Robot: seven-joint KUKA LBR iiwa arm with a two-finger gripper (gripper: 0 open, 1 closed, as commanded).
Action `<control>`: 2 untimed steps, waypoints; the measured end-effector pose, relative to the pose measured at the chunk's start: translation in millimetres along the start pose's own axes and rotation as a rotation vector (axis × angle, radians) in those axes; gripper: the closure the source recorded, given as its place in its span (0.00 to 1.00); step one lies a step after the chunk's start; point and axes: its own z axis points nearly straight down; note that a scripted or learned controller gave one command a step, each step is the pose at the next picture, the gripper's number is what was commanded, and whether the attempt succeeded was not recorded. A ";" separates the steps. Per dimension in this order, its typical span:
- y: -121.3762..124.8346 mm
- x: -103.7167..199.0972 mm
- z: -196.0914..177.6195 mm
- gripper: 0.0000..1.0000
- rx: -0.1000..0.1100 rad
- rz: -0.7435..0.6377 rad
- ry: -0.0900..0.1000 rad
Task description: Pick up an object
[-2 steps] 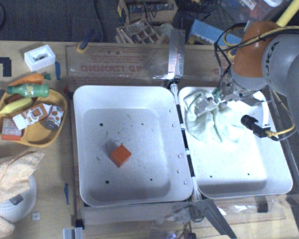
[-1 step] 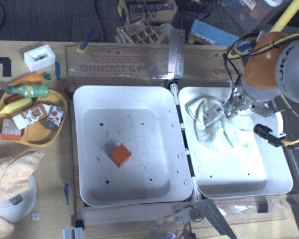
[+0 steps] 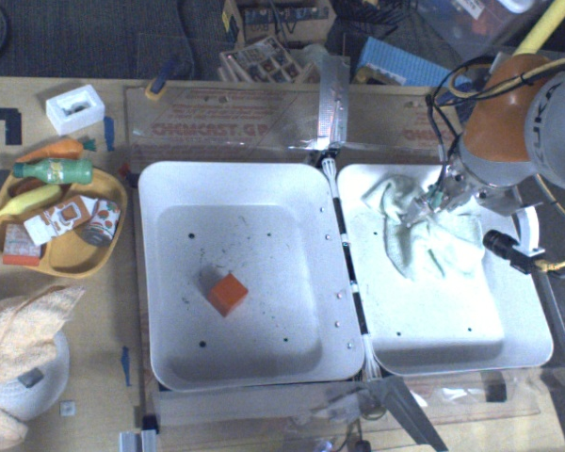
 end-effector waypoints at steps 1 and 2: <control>47.9 41.9 -93.1 1.00 0.015 0.138 0.004; 54.9 48.8 -116.2 1.00 0.015 0.427 0.001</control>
